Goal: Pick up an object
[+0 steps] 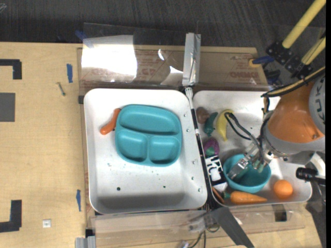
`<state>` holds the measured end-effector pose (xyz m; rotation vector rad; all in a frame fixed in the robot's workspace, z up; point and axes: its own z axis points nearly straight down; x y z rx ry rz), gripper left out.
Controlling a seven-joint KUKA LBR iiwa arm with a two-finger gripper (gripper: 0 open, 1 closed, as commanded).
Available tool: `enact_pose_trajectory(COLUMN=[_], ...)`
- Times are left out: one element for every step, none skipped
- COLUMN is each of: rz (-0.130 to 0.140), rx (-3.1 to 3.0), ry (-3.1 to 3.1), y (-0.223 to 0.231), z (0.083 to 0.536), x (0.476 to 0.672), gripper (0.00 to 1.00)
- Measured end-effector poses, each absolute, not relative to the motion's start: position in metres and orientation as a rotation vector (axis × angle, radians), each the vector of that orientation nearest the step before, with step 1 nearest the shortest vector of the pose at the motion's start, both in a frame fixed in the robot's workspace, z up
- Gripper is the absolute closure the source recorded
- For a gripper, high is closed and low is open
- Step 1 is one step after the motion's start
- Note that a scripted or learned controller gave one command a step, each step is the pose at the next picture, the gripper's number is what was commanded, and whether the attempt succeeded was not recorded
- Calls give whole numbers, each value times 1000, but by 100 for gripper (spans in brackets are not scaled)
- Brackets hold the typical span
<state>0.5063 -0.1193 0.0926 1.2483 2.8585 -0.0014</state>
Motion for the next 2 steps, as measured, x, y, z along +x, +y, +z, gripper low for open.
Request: enact_pose_trajectory(rz=[0, 5], rx=[1396, 1399], ry=[2809, 2802], y=[-158, -169], z=[109, 89], x=[594, 525], gripper=[0, 0])
